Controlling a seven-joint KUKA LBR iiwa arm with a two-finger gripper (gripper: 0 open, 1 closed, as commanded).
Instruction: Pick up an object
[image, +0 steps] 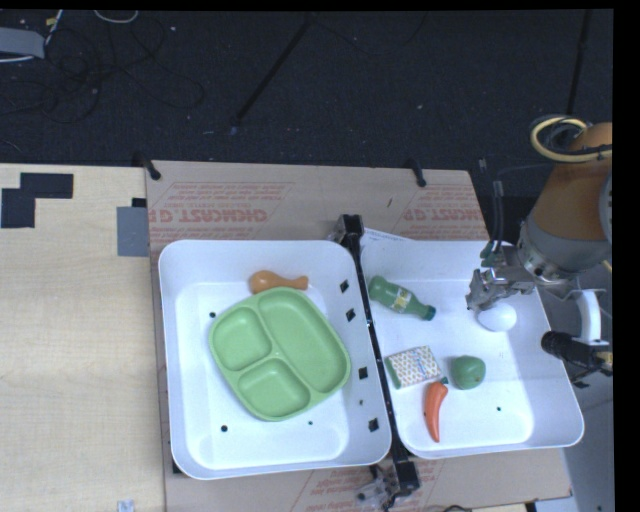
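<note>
Camera view, end effector (489, 297): low in the right bin (560, 425), just above a white ball (497, 318); its grip I cannot tell.
Likely target: the ball, by the bin's far right wall.
Nearby: green bottle (400, 298), carrot (434, 410).

Two white bins (185, 300) side by side on cardboard sheet (300, 200), wooden bench (70, 350).

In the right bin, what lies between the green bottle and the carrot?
In the camera view, a small patterned packet lies between the green bottle and the carrot, on the right bin floor.
</note>
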